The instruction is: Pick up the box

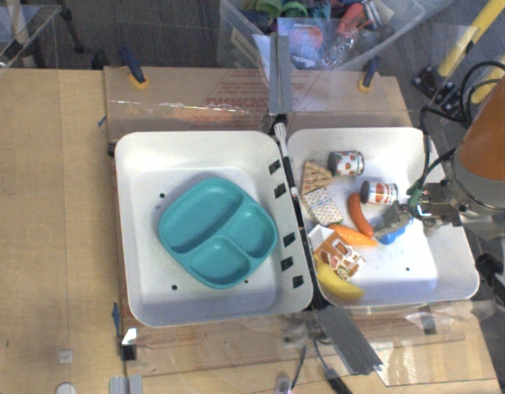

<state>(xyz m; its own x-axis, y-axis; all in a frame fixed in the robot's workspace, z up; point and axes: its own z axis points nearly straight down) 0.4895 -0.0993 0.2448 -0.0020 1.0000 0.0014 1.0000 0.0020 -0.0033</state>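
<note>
No label here is sharp enough for you to read. The two cans (346, 163) (378, 192) wear red and white wrappers, and the box (340, 258) has an orange and white printed face, but the writing on all three blurs out.

Your pincer (397, 217) sits low over the right bin (449, 277), reaching in from the right edge, beside a small blue item (390, 234) and just right of the second can. You cannot tell from this angle whether it is released or clenched, and nothing is plainly seen within it.

The box lies toward the front left of the right bin, tilted, touching the banana (341, 287) in front of it and the orange carrot-like piece (355, 235) behind it. It is apart from your pincer.

In the left bin (137, 286) rests a teal divided plate (217, 231).
</note>
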